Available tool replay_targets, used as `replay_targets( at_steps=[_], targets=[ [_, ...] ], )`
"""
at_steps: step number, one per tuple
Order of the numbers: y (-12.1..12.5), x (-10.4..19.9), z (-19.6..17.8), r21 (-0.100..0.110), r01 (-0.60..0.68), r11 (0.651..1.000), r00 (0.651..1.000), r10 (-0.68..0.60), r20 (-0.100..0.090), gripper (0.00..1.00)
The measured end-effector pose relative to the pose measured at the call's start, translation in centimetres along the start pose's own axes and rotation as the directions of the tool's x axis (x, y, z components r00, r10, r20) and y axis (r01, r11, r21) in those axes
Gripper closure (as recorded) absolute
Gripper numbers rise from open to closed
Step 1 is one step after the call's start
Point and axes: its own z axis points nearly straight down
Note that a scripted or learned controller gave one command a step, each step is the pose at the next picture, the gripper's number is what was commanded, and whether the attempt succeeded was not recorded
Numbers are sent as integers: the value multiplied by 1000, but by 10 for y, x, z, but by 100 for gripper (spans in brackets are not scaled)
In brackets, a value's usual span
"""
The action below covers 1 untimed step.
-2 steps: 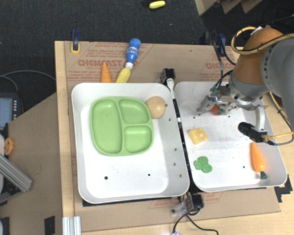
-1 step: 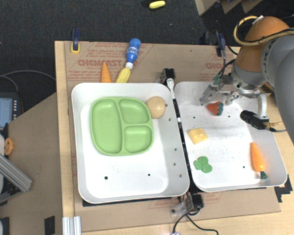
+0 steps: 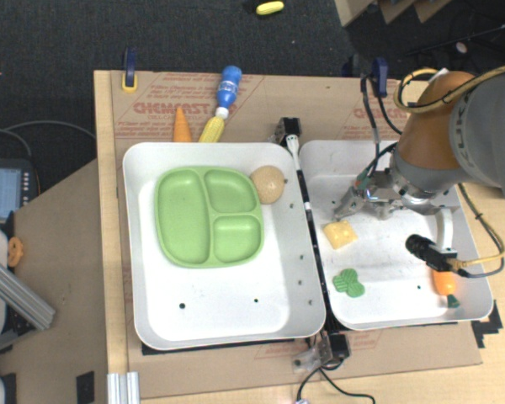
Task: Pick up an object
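My gripper [image 3: 359, 200] hangs low over the upper middle of the right bin [image 3: 387, 314], with the grey arm and its orange band behind it to the right. Just below and left of the gripper, a pale yellow wedge [image 3: 339, 235] lies on the bin floor, very close to the gripper's tip. Nearer the front are a small green piece [image 3: 348, 284] and, by the right wall, an orange piece [image 3: 445, 283]. The left bin [image 3: 227, 310] holds a green divided plate [image 3: 209, 215] and a tan ball [image 3: 268, 183] at the plate's upper right corner.
On the cardboard behind the left bin lie a blue and white bottle [image 3: 227, 87], a yellow stick [image 3: 212, 130] and an orange cone [image 3: 181, 125]. A black clip [image 3: 288, 129] sits at the top of the wall between the bins.
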Motion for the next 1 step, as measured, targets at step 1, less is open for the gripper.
replay_targets(
  at_steps=[1],
  targets=[
    [61,-29,-2,-16,3,1000,1000,-3,7,0]
  ],
)
